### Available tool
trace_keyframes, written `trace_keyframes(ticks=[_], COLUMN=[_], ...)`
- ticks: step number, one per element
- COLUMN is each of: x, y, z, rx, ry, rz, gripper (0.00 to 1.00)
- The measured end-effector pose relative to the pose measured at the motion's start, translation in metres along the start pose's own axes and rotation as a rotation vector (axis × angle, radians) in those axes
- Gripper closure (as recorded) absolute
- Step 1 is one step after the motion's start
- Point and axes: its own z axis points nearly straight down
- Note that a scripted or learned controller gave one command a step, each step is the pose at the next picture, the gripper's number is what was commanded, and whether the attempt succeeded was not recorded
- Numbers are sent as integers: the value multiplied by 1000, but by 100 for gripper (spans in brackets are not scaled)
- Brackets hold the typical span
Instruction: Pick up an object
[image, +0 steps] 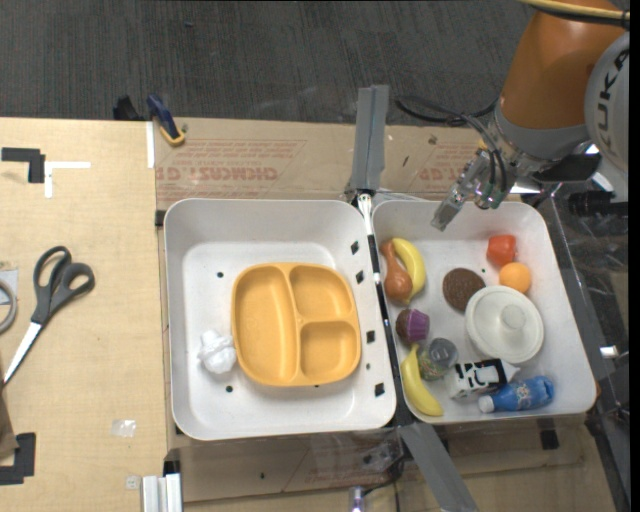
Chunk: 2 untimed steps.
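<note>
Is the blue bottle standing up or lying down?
Lying down. The blue bottle rests on its side in the right bin, white cap pointing left, near the bin's front edge.

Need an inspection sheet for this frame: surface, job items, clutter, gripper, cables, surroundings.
Surface: two white bins side by side, left bin and right bin, on a wooden bench.
Job's things: right bin holds two bananas, brown disc, white lid, orange ball, red piece, blue bottle.
Clutter: yellow divided tray and white wad in left bin.
Gripper: gripper above the right bin's far edge, holding nothing.
Cables: black cable behind the bins.
Surroundings: scissors on the bench.
</note>
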Motion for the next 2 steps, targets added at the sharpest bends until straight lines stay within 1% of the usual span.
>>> trace_keyframes(ticks=[1, 2], x=[16, 76], y=[37, 52], z=[-19, -3], rx=[0, 0], ry=[0, 3], rz=[-46, -81], gripper=[100, 100])
